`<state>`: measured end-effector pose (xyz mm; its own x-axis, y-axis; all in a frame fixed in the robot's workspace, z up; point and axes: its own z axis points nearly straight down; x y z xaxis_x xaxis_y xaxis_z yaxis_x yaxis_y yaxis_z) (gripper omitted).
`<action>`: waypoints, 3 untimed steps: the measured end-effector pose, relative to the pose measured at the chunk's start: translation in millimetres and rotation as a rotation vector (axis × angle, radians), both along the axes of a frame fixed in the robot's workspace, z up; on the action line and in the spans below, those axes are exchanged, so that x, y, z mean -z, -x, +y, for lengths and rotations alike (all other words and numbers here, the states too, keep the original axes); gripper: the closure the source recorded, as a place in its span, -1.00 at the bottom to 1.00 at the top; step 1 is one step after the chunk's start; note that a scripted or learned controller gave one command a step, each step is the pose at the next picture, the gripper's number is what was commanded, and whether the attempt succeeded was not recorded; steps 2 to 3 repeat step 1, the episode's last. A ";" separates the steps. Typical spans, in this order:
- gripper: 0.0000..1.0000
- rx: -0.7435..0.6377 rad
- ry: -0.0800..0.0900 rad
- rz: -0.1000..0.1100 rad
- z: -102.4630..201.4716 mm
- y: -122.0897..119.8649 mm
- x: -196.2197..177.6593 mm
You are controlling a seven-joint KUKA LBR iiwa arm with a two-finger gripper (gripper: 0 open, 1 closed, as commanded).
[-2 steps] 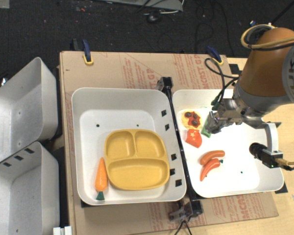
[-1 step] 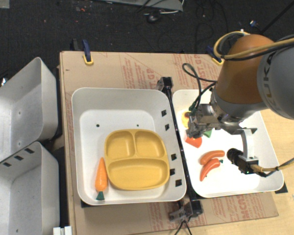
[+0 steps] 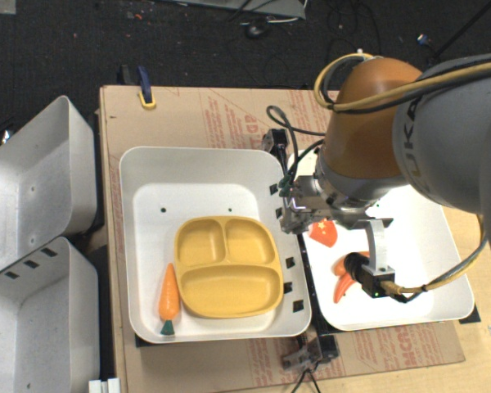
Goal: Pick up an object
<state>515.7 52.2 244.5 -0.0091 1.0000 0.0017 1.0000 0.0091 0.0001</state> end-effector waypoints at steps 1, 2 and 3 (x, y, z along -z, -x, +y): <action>1.00 0.003 0.001 0.003 42.2 7.2 11.9; 1.00 0.003 0.001 0.003 42.2 7.2 11.9; 1.00 0.003 0.001 0.003 42.2 7.2 11.9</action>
